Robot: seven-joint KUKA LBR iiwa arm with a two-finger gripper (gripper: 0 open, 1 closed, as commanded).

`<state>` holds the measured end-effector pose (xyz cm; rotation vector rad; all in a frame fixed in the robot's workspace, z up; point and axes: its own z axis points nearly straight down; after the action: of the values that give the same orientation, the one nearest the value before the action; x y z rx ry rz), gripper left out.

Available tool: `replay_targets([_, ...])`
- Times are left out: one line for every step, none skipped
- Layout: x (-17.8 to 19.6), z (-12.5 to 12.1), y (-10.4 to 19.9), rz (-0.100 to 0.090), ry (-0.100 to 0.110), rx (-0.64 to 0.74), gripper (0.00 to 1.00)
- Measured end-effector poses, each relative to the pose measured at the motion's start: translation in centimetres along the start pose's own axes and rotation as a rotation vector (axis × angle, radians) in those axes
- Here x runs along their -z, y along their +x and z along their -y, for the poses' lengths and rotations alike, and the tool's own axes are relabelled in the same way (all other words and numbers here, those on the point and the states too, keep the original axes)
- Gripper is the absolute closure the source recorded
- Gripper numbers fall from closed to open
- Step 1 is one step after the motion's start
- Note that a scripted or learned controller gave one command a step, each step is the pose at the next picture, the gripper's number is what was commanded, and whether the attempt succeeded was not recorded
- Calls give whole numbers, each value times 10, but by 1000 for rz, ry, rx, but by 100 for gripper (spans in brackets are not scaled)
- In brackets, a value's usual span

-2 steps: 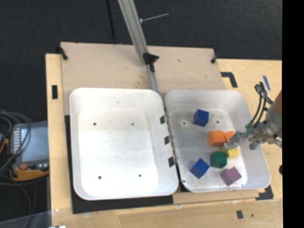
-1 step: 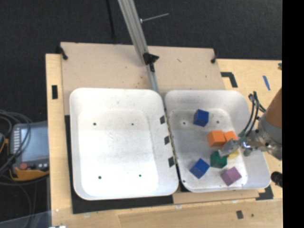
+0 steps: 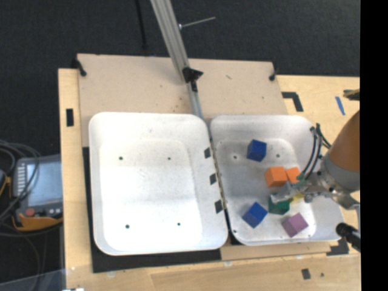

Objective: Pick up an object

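Camera view, slanting down: pale wooden bench (image 3: 151, 277) on dark carpet, two shallow white bins side by side, scuffed grey; left bin (image 3: 151, 180), right bin (image 3: 242, 132). Inside the right bin: two blue cubes (image 3: 256, 150) (image 3: 254, 214), matte orange block (image 3: 276, 176), purple cube (image 3: 295, 224), dark green cube (image 3: 279, 207). Gripper (image 3: 290, 194) low over the green cube, touching or just above. Open or closed: cannot tell.
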<state>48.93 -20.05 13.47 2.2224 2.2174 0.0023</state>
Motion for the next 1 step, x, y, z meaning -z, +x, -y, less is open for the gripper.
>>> replay_targets([12,-2,-1,0,-6,-2,100])
